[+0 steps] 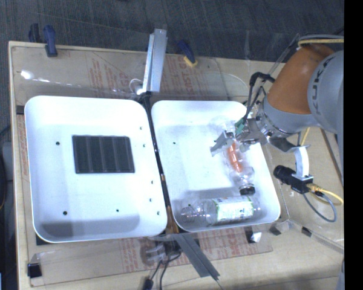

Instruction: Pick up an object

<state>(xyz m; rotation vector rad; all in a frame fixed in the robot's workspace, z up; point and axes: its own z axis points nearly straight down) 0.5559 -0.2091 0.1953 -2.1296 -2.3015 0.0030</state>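
My gripper (228,140) hangs over the upper right part of the right bin (187,116). Just below it, a small clear bottle with orange contents (235,159) lies on the bin floor, its black cap (247,190) pointing toward the front. The gripper's tip is at or just above the bottle's upper end; whether they touch is unclear. A larger clear bottle with a white label (224,211) lies on its side along the front wall of the same bin.
A dark grey ribbed rectangular pad (103,154) lies flat in the left bin (48,210). A metal bar (153,62) rises behind the seam between the bins. Blue clamps (49,40) grip the bench's far edge.
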